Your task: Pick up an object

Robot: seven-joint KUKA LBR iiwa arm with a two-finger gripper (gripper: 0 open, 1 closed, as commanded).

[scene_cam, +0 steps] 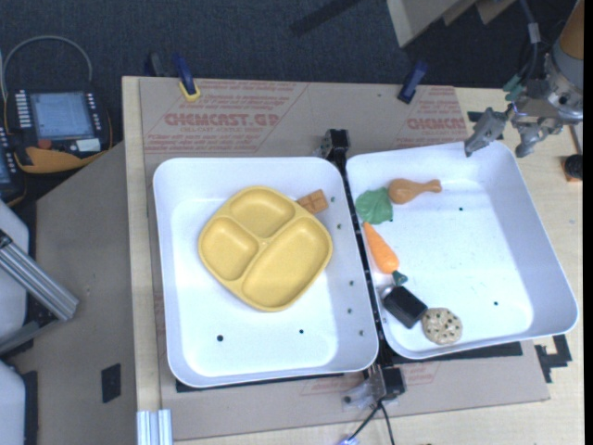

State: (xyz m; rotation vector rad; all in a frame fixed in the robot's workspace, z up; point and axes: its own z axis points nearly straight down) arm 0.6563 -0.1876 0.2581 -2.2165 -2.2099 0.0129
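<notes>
Drumstick point(413, 189), green leaf point(374, 206), carrot point(381, 247), black block point(404, 306), cookie point(442, 325), lying along right bin's left side

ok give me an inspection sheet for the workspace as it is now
surface: two white bins side by side, left bin, right bin, on a cardboard sheet
job's things: in the right bin a drumstick, green leaf, carrot, black block, cookie
clutter: yellow divided plate and a small brown piece in the left bin
grippers: tool open, above the right bin's far corner, holding nothing
cables: dark cable at the near edge
surroundings: pendant with screen far left; blue clamps on the cardboard
</notes>
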